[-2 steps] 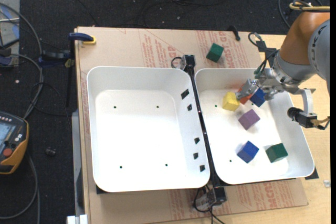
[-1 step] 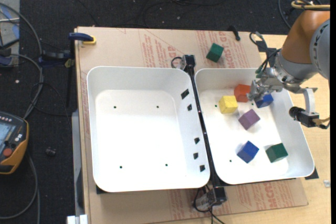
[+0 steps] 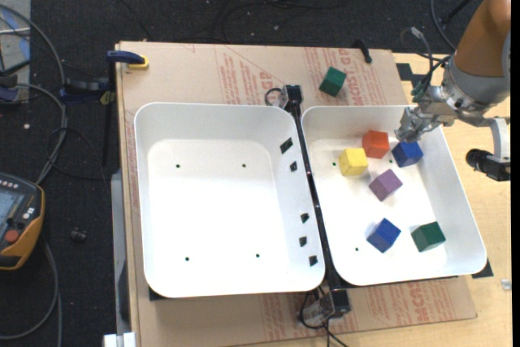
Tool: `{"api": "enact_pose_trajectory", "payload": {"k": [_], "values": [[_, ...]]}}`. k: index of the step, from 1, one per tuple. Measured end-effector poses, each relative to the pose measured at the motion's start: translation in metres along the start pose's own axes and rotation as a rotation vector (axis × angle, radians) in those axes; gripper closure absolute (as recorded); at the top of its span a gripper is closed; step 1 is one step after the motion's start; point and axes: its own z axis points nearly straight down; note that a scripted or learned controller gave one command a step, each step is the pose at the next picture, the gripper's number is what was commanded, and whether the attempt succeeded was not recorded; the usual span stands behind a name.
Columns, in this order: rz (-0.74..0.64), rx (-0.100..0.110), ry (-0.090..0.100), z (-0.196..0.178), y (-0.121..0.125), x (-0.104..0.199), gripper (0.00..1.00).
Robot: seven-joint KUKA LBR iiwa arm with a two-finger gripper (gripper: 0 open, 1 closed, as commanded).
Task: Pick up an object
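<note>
The right bin [image 3: 345, 219] holds several cubes. An orange cube [image 3: 375, 144] and a yellow cube [image 3: 353, 161] sit near its far side, with a purple cube [image 3: 385, 184] just in front of them. Toward the near side lie a blue cube [image 3: 383, 234] and a green cube [image 3: 427, 236]. A second blue cube [image 3: 407, 153] sits at the bin's far right, directly under my gripper [image 3: 409, 132], which reaches down over it from the right. Whether the gripper touches that cube is unclear.
The left bin [image 3: 211, 199] stands beside the right one, with a black divider strip [image 3: 305, 175] between them. Another green cube [image 3: 332, 82] rests on the cardboard behind the bins. A blue clamp [image 3: 123, 58] grips the board's far left corner.
</note>
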Motion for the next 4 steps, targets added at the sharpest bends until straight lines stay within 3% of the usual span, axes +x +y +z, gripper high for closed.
{"api": "enact_pose_trajectory", "payload": {"k": [2,4], "values": [[0.0,0.002,0.0,-0.085,0.012,-0.001,1.0],[-0.003,0.006,0.002,-0.051,0.007,0.096,1.0]]}}
